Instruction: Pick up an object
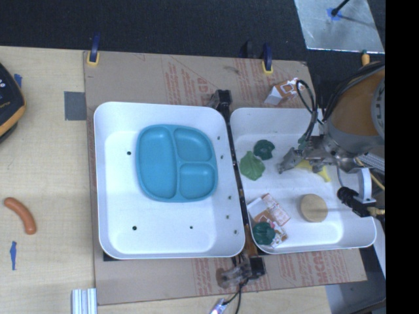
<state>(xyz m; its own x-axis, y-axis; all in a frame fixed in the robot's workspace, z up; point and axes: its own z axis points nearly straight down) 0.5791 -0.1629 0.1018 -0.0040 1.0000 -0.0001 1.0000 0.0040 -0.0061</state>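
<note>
Green leafy toy (252, 166) lies just left of the jaws (288, 164), which look spread and empty; approach step, next descend and close.

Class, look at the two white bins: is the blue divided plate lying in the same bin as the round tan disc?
No. The blue divided plate lies in the left bin, while the round tan disc lies in the right bin.

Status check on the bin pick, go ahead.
Gripper low over right bin, nothing seen held. Nearest: green leafy piece, dark green piece. Tan round block sits apart, unobstructed.
</note>
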